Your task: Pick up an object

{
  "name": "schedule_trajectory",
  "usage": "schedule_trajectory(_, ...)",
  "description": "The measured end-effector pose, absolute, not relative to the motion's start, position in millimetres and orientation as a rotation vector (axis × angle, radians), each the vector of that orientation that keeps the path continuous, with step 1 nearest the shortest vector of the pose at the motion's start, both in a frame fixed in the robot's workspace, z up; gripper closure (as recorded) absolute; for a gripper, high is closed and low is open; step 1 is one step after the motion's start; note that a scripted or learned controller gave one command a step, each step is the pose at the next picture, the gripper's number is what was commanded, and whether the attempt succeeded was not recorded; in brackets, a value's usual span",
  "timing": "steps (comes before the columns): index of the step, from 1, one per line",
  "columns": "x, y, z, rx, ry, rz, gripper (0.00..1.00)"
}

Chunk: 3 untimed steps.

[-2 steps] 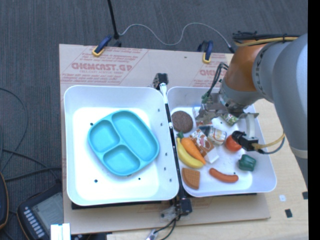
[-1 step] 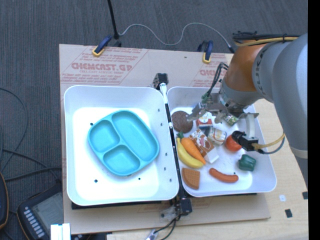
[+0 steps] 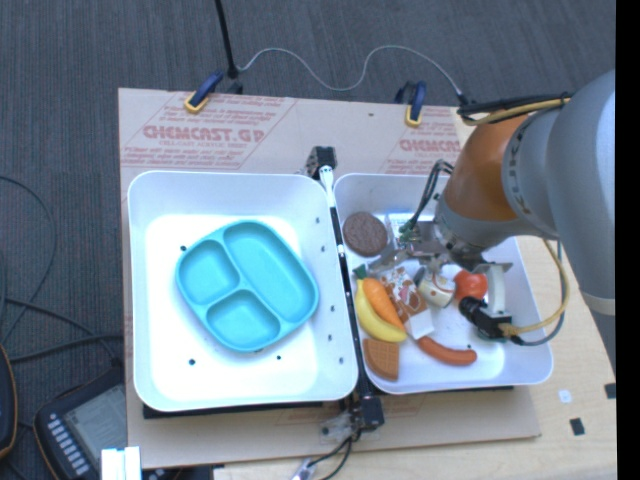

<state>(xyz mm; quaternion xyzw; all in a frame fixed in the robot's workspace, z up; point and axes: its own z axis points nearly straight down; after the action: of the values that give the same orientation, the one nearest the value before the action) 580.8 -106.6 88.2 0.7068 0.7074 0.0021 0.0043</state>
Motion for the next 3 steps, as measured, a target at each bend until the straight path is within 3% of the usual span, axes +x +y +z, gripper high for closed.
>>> schedule_trajectory(1, 581.6, -107.2, 99.0, 2.214, 2.214, 0.008, 1.00)
schedule_trajectory(2, 581.4, -107.2, 98.7, 2.215, 2.214, 0.008, 0.00)
schedule_trajectory(3, 581.3, -107.2, 108.2, 2.215, 2.215, 0.007, 1.00)
